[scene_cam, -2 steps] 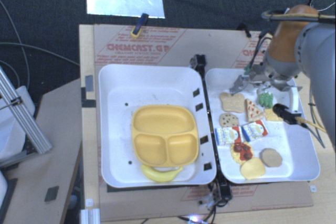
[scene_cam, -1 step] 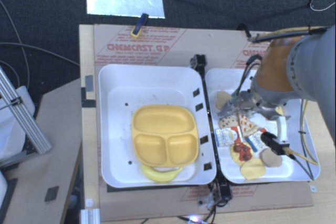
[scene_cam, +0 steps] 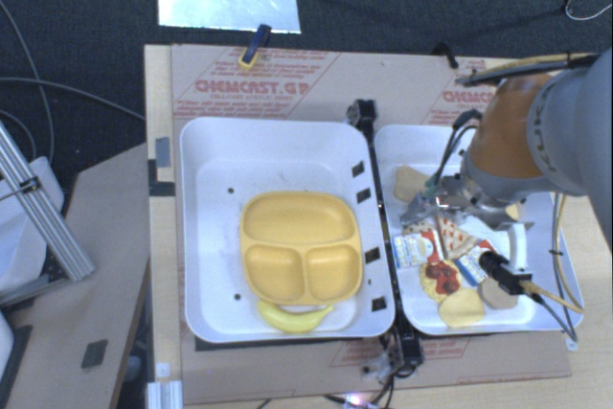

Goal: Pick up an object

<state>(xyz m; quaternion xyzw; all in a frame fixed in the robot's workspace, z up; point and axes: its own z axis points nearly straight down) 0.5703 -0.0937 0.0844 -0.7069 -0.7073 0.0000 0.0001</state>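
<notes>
Reaching in from the right, the arm (scene_cam: 522,134) hangs its claw (scene_cam: 436,204) low over the clutter (scene_cam: 450,268) in the right bin (scene_cam: 551,316), presumably to grab whichever piece lies nearest. Claw state: cannot tell. Left bin (scene_cam: 206,206) carries a yellow tray (scene_cam: 300,244) and a banana (scene_cam: 292,316), well apart.

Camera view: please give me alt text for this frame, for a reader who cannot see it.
A grey robot arm with an orange band reaches from the right, its hand low over small cluttered items in the right white bin. The left white bin holds a yellow three-compartment tray with a banana lying along its near edge.
</notes>
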